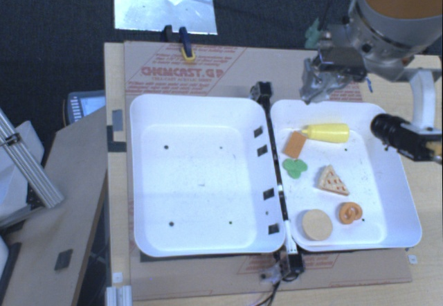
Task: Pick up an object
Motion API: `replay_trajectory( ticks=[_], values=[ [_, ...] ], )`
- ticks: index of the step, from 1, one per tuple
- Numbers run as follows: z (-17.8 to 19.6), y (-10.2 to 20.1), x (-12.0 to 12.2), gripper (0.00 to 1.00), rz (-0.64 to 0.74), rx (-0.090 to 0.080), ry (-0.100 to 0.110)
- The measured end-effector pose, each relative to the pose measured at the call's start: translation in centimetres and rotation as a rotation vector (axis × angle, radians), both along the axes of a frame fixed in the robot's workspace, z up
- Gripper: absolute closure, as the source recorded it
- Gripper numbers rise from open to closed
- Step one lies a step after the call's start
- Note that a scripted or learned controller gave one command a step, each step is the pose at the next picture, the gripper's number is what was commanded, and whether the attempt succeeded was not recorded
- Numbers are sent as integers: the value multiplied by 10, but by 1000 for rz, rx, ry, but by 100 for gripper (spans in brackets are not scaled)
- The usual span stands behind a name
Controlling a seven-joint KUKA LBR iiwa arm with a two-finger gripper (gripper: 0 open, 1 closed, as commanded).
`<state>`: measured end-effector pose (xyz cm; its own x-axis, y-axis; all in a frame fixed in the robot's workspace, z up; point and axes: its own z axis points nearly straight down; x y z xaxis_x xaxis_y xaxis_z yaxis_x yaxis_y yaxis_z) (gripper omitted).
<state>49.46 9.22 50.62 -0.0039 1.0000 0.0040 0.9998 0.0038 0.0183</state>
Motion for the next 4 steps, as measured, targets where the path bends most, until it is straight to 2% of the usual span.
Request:
replay_trajectory(
  ticks=[1,2,3,4],
  values=[
    [-2,80,23,100,8,-1,15],
    [-2,76,22,0,1,-3,16],
    [-213,129,47,0,3,-9,31],
    [39,140,61,0,2,4,-1]
  ],
)
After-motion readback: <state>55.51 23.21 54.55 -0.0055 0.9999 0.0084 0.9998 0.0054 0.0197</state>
